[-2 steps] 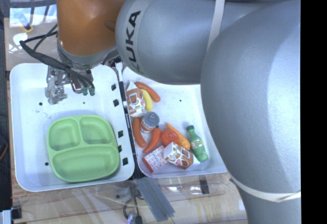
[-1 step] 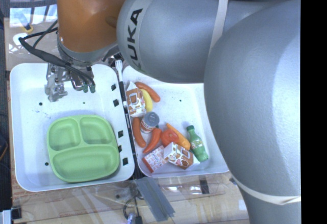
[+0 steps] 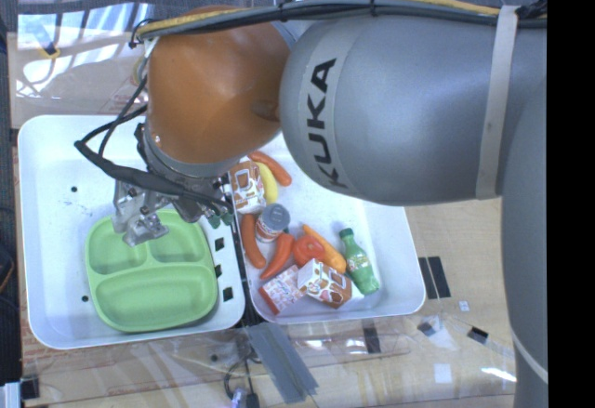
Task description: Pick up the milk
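Observation:
A small white and brown carton [image 3: 246, 189], the milk by its look, stands at the back left of the right bin [image 3: 402, 293], partly tucked under the arm's wrist. Two more cartons, an orange and white one [image 3: 284, 289] and a brown one [image 3: 325, 282], lie at that bin's front. My gripper [image 3: 139, 218] hangs over the left bin [image 3: 46, 211], just above the back edge of a green divided plate [image 3: 153, 285]. Nothing shows in it. It is to the left of the milk carton, across the wall between the bins.
The right bin also holds a banana [image 3: 270, 177], a small jar [image 3: 272, 220], carrots [image 3: 279, 253], a red piece [image 3: 307, 250] and a green bottle [image 3: 358, 259], packed close together. The big grey and orange arm body covers the back of both bins.

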